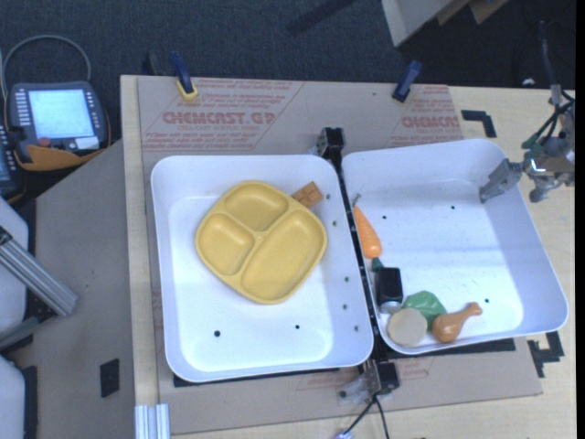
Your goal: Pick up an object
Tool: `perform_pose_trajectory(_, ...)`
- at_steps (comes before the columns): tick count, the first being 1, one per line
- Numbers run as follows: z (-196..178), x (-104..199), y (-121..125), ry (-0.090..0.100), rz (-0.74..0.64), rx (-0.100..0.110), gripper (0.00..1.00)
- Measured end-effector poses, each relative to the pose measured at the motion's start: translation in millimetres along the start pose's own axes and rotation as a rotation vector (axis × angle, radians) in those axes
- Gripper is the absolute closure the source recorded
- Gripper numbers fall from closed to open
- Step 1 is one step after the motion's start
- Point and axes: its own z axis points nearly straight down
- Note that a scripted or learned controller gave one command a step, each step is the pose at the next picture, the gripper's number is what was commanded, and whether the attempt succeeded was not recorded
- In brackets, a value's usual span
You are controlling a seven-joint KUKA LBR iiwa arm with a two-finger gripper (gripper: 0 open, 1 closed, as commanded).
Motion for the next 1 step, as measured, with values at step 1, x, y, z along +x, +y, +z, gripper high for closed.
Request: perform_pose_trajectory(1, 47.8, -2.6, 8.2, 0.002, -0.001, 0.005, 0.00)
